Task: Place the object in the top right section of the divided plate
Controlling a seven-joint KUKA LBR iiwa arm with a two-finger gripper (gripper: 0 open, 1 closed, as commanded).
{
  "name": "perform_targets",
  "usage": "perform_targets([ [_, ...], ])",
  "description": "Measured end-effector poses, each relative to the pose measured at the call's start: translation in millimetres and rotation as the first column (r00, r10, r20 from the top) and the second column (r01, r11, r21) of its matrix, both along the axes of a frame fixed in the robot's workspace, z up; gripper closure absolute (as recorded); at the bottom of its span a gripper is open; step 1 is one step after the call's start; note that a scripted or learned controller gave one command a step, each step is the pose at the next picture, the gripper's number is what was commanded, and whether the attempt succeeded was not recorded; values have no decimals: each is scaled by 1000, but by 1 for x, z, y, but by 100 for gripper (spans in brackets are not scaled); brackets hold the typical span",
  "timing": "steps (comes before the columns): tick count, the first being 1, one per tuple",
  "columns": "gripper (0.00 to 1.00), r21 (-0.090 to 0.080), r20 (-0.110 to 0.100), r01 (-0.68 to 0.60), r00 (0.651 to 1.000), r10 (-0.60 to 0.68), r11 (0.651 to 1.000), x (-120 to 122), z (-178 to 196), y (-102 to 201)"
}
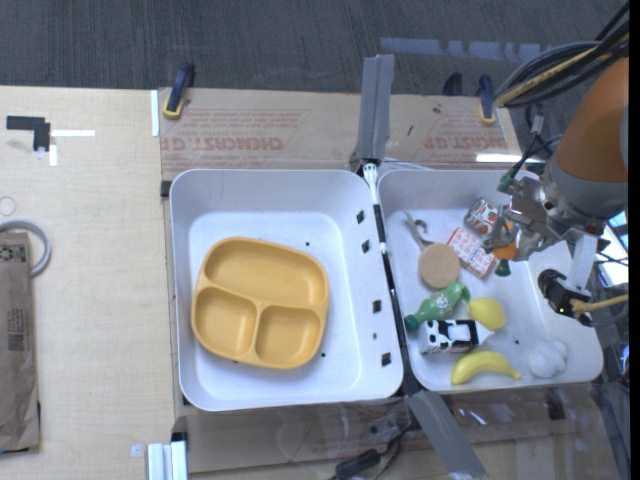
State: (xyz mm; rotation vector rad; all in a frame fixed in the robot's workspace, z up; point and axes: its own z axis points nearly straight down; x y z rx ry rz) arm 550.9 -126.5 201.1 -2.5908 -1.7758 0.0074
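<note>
plate: yellow-orange plastic divided plate (pixel 262 301) with three sections sits in the left shallow white bin (pixel 200 368), turned a bit askew. all its sections look bare.

right bin: the other shallow white bin (pixel 590 368) has the clutter. round tan disc like a cookie (pixel 438 265), green plastic bottle-shaped toy (pixel 436 306) just under it, black and white cow-pattern toy (pixel 448 336), small yellow lemon (pixel 487 313), yellow banana (pixel 484 369) near the front edge, white fluffy ball (pixel 547 360) in the front right corner, red and white snack packet (pixel 471 251) and a small metal hook (pixel 418 230) near the back.

arm: grey arm with the orange band comes in from the right, gripper (pixel 508 240) down over the back right part of that bin, right by the packet.

jaws: honestly cannot tell how they stand, too cluttered there. there's a small orange thing (pixel 503 252) at the tip but can't say it's held.

task object: none in the plate, everything's in the right bin.

counter: light wood counter (pixel 80 268) on the left, brown paper bag (pixel 17 348) at its edge.
</note>
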Motion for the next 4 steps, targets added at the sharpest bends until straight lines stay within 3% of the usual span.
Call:
perform_targets([
  [1, 100, -7, 21, -246, 969, 246, 969, -34, -98, 29],
  [2, 100, 2, 1, -401, 916, 401, 916, -73, -11, 122],
  [3, 100, 2, 1, -524, 852, 524, 852, -74, -11, 174],
  [4, 100, 2, 0, -584, 812, 584, 812, -10, -59, 253],
])
